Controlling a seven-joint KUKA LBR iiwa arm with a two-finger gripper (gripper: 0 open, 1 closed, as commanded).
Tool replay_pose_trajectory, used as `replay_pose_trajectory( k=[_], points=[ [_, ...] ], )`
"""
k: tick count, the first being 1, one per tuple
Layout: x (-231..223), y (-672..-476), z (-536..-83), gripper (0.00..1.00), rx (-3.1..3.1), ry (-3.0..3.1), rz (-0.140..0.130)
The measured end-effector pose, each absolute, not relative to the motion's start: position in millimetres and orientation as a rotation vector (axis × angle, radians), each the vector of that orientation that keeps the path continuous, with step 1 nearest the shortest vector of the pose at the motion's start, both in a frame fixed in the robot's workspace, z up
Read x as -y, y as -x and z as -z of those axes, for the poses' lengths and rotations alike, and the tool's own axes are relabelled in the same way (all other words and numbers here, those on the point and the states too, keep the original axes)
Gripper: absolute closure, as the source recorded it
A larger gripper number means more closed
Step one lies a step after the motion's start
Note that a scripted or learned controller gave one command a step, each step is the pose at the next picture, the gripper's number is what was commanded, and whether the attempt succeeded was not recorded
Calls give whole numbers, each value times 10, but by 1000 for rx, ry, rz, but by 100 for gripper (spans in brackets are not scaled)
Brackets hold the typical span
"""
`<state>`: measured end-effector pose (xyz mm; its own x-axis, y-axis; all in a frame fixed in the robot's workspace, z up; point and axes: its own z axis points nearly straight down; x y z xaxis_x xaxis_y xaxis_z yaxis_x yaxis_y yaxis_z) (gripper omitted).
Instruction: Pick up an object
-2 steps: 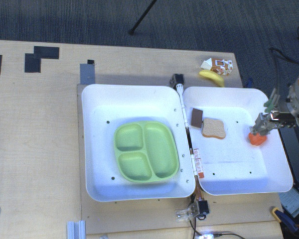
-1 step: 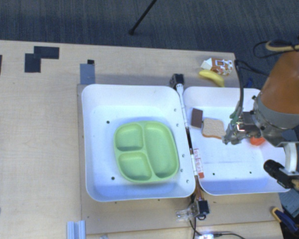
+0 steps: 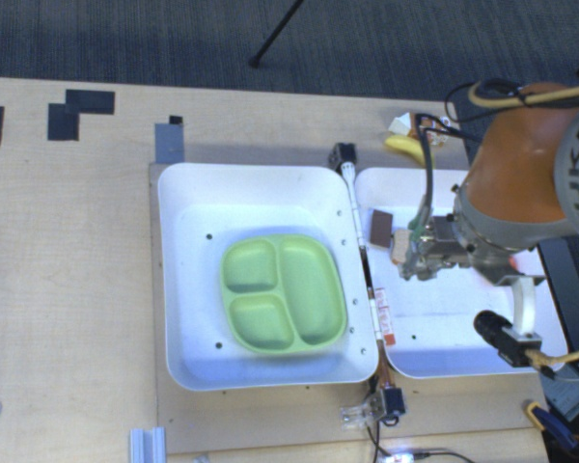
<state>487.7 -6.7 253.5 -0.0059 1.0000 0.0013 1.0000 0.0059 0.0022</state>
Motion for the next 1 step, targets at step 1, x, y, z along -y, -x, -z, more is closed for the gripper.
replay_pose_trajectory(
  k=[1],
  points=[
    [291,-5967,-2313,100,-2228,-2213,-2]
  ],
)
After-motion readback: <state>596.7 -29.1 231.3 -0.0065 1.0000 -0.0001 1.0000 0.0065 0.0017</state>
